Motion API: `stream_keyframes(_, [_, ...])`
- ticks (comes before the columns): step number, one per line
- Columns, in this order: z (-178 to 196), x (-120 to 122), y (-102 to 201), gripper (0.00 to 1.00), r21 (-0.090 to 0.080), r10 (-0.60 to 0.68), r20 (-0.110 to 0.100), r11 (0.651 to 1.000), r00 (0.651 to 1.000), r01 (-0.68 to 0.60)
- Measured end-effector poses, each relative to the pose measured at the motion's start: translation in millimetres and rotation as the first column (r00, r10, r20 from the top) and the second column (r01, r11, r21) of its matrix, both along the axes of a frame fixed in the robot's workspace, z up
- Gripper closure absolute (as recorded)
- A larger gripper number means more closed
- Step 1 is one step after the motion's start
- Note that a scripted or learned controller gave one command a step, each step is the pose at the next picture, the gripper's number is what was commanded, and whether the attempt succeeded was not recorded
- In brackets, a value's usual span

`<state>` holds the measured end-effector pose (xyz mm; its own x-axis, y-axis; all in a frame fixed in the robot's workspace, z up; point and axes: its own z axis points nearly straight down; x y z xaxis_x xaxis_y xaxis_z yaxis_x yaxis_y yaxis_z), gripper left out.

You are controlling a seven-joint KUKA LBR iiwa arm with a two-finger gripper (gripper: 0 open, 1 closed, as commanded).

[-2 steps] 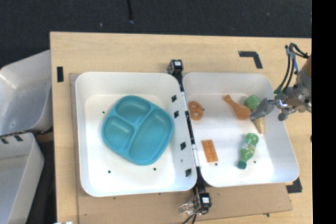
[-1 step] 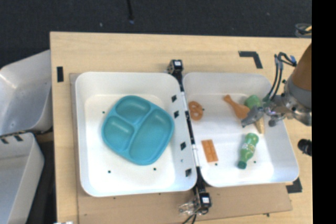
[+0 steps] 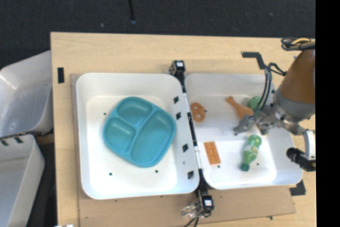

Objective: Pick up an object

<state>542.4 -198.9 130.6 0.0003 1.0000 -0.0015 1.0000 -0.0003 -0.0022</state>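
Green bottle lying in the right bin, tool just above it

You see the green bottle (image 3: 250,152) lying free near the orange card (image 3: 212,153); the tool (image 3: 249,124) hovers over it, its finger state too blurred to tell. Left bin (image 3: 85,167) holds a blue divided plate (image 3: 139,131) on the pale wooden bench (image 3: 117,53)

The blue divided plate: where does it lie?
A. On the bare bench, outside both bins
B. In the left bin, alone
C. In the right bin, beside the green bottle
B: the blue divided plate lies alone in the left bin, apart from the green bottle in the right bin.
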Motion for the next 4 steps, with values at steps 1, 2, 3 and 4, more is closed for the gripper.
stream_keyframes(1, [14,1,-1,1.0,-0.001,-0.002,0.007,1.0,1.0,0.002])
stream_keyframes(2, [58,7,-4,1.0,0.0,0.003,0.007,1.0,1.0,-0.003])
stream_keyframes(3, [116,16,-12,1.0,-0.002,0.004,0.01,1.0,1.0,-0.004])
stream_keyframes(4, [150,17,-13,1.0,0.0,0.005,0.007,1.0,1.0,-0.005])
